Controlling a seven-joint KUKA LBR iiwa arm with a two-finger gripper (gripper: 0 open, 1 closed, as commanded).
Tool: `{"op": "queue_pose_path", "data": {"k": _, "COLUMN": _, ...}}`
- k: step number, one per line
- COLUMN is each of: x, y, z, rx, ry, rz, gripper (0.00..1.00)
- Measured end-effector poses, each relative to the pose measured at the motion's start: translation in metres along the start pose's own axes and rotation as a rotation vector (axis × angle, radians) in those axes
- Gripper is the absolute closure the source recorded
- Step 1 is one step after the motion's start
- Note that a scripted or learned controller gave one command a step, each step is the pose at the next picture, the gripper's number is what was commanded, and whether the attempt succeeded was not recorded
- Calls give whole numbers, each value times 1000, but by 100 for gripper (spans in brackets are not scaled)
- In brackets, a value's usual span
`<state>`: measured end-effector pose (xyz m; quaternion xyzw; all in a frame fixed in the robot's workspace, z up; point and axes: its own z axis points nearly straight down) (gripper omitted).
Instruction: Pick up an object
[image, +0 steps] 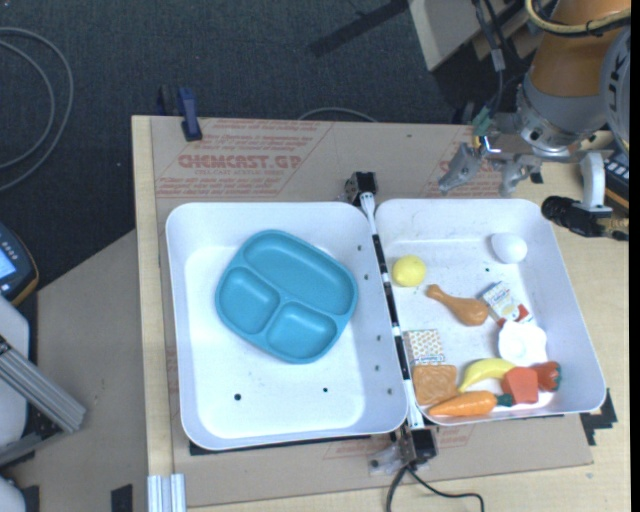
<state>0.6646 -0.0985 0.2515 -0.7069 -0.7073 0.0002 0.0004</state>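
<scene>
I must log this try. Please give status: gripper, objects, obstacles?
Gripper above far rim of right bin, fingers apart, holding nothing. Toy food untouched in right bin; lemon and egg nearest. Nothing blocking.

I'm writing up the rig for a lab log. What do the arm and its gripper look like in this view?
The arm is a thick, rounded body with an orange band above a grey wrist section. Dark cables run along it near the top of the view. Below the wrist sits the gripper, a small grey metallic assembly with thin parts spreading downward; a spot of blue-green shows near its top. Finer detail is too small to tell.
</scene>
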Motion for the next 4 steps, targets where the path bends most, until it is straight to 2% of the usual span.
{"op": "queue_pose_path", "data": {"k": 1, "x": -22, "y": -20, "z": 161, "rx": 18, "ry": 2, "rz": 4, "gripper": 0}}
{"op": "queue_pose_path", "data": {"k": 2, "x": -30, "y": -101, "z": 168, "rx": 8, "ry": 1, "rz": 4, "gripper": 0}}
{"op": "queue_pose_path", "data": {"k": 3, "x": -29, "y": -96, "z": 157, "rx": -3, "ry": -1, "rz": 2, "gripper": 100}}
{"op": "queue_pose_path", "data": {"k": 4, "x": 53, "y": -44, "z": 60, "rx": -15, "ry": 2, "rz": -10, "gripper": 100}}
